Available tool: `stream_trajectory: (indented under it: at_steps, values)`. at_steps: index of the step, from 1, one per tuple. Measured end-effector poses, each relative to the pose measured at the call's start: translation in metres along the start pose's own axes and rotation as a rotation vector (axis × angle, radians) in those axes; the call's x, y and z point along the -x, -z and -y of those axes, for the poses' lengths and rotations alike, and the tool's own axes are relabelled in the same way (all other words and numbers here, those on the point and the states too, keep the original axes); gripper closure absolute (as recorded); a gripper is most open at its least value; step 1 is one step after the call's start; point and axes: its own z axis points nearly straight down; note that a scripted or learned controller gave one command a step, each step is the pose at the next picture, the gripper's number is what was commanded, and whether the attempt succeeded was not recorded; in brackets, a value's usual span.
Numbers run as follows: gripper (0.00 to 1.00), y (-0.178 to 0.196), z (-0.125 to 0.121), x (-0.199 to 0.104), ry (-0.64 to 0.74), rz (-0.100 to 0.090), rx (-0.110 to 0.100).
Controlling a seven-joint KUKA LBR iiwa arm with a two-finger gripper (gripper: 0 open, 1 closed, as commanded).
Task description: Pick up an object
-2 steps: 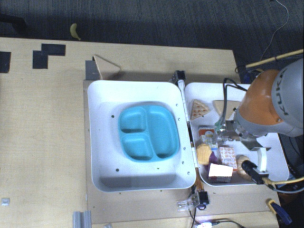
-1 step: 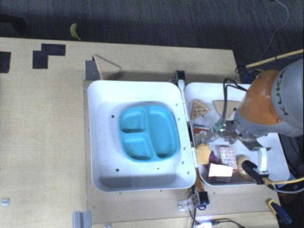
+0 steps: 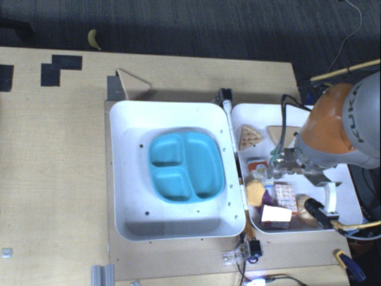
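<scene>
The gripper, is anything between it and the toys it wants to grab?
Nothing visible blocks it. The gripper is low inside the right bin, right over the heap of small objects, beside the yellow piece. The arm hides part of the heap.

A jumble of small toy food items lies in the right-hand bin (image 3: 355, 202), crowded toward its left and near sides. A tan, wedge-shaped pizza slice (image 3: 250, 137) dotted with dark red lies flat near the far left corner. Beside it, toward the right, a pale beige triangular piece (image 3: 276, 134) rests against the bin floor, partly covered by the arm. Lower down, a yellow block (image 3: 255, 192) sits along the left wall, touching a small box (image 3: 284, 196) printed in red and white. A white and dark-red carton (image 3: 276, 214) lies at the near edge, just beside a brown rounded item (image 3: 305, 211).
</scene>
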Motion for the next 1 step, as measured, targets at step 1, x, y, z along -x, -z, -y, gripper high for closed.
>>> stream_trajectory:
  at_steps: [1]
  values:
    - [0.00,-0.0001,0.0001,-0.0001,0.000,0.000,0.000]
